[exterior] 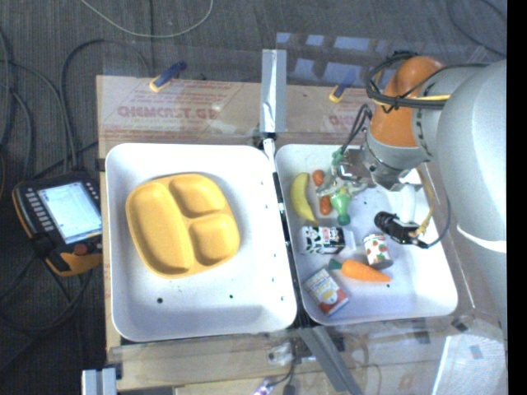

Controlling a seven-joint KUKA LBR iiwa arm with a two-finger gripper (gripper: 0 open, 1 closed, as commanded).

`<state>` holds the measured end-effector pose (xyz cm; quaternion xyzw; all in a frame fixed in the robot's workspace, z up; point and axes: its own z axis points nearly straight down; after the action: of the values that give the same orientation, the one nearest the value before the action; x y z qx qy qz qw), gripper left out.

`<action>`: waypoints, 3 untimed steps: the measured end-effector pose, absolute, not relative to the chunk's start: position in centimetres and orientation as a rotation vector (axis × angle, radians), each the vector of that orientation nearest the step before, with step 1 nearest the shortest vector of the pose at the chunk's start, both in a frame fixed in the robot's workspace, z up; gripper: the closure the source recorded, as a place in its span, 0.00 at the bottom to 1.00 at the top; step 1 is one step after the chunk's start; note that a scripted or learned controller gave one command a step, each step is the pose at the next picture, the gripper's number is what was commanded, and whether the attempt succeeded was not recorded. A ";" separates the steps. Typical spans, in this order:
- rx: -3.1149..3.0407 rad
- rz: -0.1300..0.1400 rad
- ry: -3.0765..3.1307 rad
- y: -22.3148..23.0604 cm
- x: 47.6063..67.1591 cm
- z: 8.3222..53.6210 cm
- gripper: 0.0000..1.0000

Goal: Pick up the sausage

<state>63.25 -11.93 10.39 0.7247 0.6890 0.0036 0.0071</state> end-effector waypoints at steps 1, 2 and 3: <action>2.518 -0.006 1.876 -6.6 66.0 18.3 1.00; 2.518 -0.008 1.875 -6.7 66.0 18.4 0.00; 2.615 -0.016 1.752 -9.3 66.7 8.9 0.00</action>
<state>66.70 -9.26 8.93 0.8307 0.5566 -0.0052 -0.0033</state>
